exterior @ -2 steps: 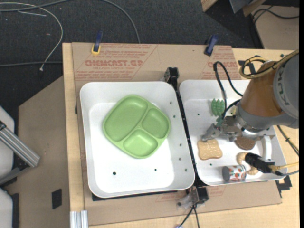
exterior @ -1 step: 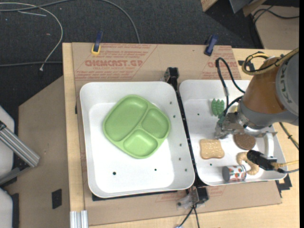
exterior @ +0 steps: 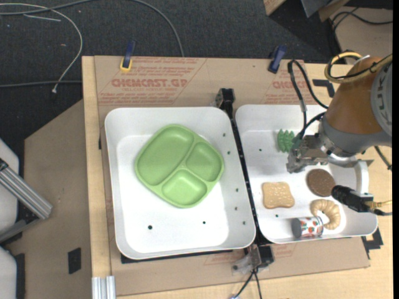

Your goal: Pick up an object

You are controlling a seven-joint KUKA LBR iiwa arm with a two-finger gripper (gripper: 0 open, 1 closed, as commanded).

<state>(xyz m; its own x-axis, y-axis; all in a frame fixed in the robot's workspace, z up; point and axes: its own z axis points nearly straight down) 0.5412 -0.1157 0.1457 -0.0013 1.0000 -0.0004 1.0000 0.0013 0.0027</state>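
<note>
**Hand low in the right bin, nothing held**

The hand (exterior: 300, 157) sits low in the right bin (exterior: 262, 120), toward its middle, with the grey arm (exterior: 358, 114) and its orange band coming in from the right and bending down over the bin's far right part. The fingers look drawn fairly close together, and no object shows between them; how close is hard to judge from this slanted view.

The nearest candidates lie on either side of the hand. A small green toy (exterior: 285, 140) sits just beside it, on the far-left side. A brown round cookie (exterior: 320, 180) lies just to the near-right, partly under the wrist. A tan cracker (exterior: 277, 194) lies nearer the viewer and slightly left, a little apart from the hand. A curved croissant (exterior: 329, 212) and a small can (exterior: 309, 227) lying on its side rest along the near edge of the bin, further off.

The left bin (exterior: 118, 185) holds a green divided plate (exterior: 179, 165), well apart from the hand.

The green toy seems the likeliest target, needing only a short shift to the far left.
</note>
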